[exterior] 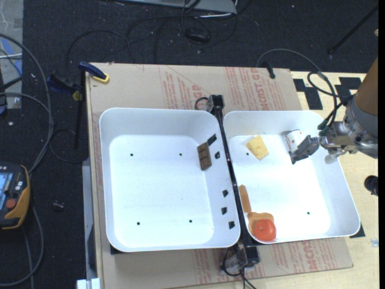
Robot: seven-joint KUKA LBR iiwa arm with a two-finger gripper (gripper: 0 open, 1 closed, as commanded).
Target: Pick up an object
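My gripper hangs over the upper right part of the right bin, on the arm that reaches in from the right. A small white object lies just left of the gripper's dark tip, touching it or very close to it. A yellow chunk lies further left in the same bin. At that bin's front left corner, a red ball rests on a tan, spoon-shaped piece. A brown block sits against the right wall of the left bin.
A black divider strip runs between the two bins. The bins rest on a cardboard sheet. Cables and a yellow-blue clamp lie beyond the bins at the back left.
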